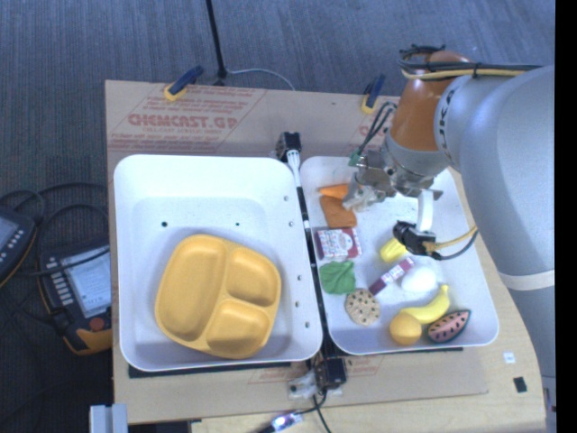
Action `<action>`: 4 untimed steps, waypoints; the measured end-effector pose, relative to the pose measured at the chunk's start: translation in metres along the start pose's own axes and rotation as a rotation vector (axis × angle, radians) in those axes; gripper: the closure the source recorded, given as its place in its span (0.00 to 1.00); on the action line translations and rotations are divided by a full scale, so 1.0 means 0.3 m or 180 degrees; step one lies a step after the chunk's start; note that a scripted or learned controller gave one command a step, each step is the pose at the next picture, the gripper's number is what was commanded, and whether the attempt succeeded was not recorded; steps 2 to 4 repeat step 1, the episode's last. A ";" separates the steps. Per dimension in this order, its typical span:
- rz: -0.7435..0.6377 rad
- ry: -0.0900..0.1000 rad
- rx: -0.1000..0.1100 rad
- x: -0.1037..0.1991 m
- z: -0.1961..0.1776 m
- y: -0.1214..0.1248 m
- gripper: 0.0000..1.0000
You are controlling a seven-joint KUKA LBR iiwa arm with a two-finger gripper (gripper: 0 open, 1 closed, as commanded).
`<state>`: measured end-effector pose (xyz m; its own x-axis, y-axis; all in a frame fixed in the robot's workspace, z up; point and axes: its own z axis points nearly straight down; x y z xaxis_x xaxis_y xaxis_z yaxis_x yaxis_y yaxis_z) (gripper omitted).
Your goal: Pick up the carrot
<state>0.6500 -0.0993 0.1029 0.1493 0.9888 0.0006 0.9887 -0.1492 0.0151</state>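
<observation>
A: Camera view first: where is the carrot point(335, 191)?

B: In the right bin point(480, 325), at its far left corner, close to the wall that divides the two bins. It is the small orange piece lying on the bin floor, with a second orange wedge point(338, 212) touching it on the near side. I cannot be sure which of the two is meant, but the far one looks more like a carrot.

A: And the jaws point(368, 190)?

B: They hang just to the right of the carrot, low over the bin. I cannot tell whether they are spread or pressed together; the wrist hides them.

A: So is anything lifted yet?

B: I would say no. The carrot looks to be resting flat, with nothing visibly pinching it. The reach seems done, but the grasp and the lift are left.

A: What else is nearby?

B: A red packet point(336, 243), a green leaf point(339, 277), a cookie point(362, 307), a banana point(424, 311) and a watermelon slice point(448, 326) lie nearer in the same bin. The left bin point(144, 179) holds a yellow tray point(217, 294). Both sit on the tabletop point(153, 120).
</observation>
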 end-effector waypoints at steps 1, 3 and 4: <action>-0.0147 0.0004 0.0020 0.230 -0.290 -0.052 1.00; -0.0147 0.0004 0.0020 0.230 -0.290 -0.052 1.00; -0.0147 0.0004 0.0020 0.230 -0.290 -0.052 1.00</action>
